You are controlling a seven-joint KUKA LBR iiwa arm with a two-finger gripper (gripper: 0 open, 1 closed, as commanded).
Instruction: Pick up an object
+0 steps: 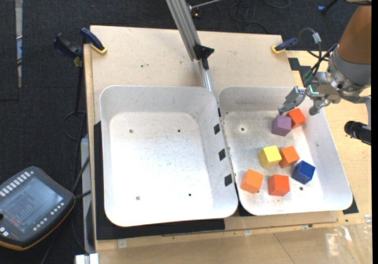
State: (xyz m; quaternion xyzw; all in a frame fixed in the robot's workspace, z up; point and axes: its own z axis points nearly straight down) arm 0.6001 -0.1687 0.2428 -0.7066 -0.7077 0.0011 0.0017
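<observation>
We had the purple cube (282,124) and an orange cube (296,117) touching, upper middle of the right bin (336,156). Both looked light, rigid and flat-sided, so we'd squeeze opposite faces. The gripper (307,102) hung just above them, fingers spread, gripping nothing. More cubes sat lower right, including a yellow cube (270,155).

My view cuts arm (357,50) at right edge; handheld pendant (29,212) clipped at left edge; its screen too blurred to read.
</observation>
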